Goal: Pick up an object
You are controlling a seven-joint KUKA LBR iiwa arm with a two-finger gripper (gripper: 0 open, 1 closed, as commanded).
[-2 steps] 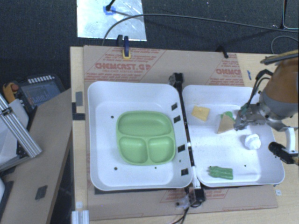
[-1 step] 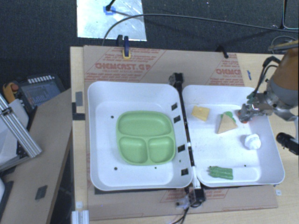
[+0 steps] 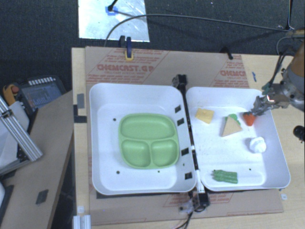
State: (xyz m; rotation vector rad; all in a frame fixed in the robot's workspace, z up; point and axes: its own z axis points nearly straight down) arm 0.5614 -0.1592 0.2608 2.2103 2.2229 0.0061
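Orange piece (image 3: pixel 249 119) beside bin wall (image 3: pixel 275 123), under claw (image 3: pixel 259 105); we can't tell claw state. Risk: fingertips clip wall, piece slips.

From my feed I take the desk (image 3: pixel 81 128) as my landmark: a pale wooden top, covered over most of its middle by a brown cardboard sheet (image 3: pixel 157 63) printed with red lettering. Beyond the desk's far edge I see dark carpeted floor (image 3: pixel 214 4), and on it a shiny metal plate (image 3: pixel 114 15) with a blue marker and a black cable (image 3: pixel 200 19) running across toward the right. A yellow-and-blue clamp (image 3: pixel 127 47) sits at the desk's far edge. Left of the desk I see a handheld control pendant (image 3: pixel 40 94) and a slanted aluminium rail (image 3: pixel 19 132). Light is even and diffuse.
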